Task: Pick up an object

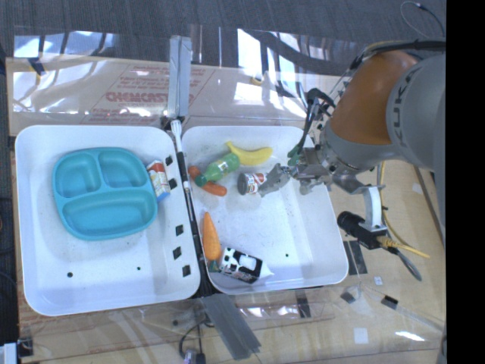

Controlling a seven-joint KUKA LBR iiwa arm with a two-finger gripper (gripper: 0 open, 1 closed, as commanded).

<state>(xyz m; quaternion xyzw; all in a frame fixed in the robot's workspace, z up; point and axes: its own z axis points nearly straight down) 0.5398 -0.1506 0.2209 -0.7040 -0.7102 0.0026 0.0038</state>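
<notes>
My gripper hangs low over the upper right part of the right bin, reaching in from the right. Just left of its tip lies a small can on its side, touching or nearly touching the gripper. A yellow banana lies behind the can. A green bottle is to the left, with a small orange-red piece below it. A carrot lies along the bin's left wall, and a black-and-white carton rests at the front edge.
The left bin holds a blue divided plate and a small red-and-white container by its right wall. A ridge with black clips separates the bins. The arm's orange band looms over the right bin's far right corner.
</notes>
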